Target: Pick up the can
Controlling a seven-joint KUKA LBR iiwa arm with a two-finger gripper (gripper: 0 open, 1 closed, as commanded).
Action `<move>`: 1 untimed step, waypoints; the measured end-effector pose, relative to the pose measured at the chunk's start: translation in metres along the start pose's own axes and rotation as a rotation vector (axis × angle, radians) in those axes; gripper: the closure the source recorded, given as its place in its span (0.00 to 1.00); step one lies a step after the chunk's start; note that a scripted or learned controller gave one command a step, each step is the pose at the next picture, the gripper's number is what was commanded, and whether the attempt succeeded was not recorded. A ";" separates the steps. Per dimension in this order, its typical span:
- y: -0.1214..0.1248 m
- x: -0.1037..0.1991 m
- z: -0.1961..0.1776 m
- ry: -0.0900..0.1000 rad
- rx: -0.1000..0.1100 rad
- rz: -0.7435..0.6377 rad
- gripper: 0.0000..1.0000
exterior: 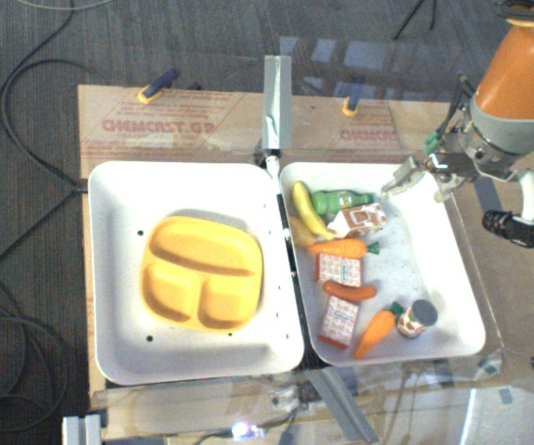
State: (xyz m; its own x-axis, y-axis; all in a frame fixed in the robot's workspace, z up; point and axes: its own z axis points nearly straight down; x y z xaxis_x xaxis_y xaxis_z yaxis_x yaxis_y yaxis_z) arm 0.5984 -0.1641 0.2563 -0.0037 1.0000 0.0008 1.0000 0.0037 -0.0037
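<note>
My gripper (418, 176) hangs over the right bin's (466, 281) far corner, jaws spread and holding nothing. The can (418, 317) lies near the front, touching a carrot (375, 332). I might grab the carrot too.

Robotics lab: grey carpet floor (202, 26) w/ loose black cables (26, 91), tripod legs (425, 3), cardboard-topped counter (184, 123) held by clamps (158, 84), two white bins (109, 193) of toy food, arm (517, 72) overhead.
</note>
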 end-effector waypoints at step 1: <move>0.023 -0.030 0.128 -0.003 -0.009 0.022 0.00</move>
State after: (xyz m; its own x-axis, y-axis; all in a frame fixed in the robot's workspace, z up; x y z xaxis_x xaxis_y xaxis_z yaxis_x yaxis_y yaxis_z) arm 0.6211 -0.1938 0.1277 0.0181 0.9998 -0.0022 0.9998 -0.0181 0.0052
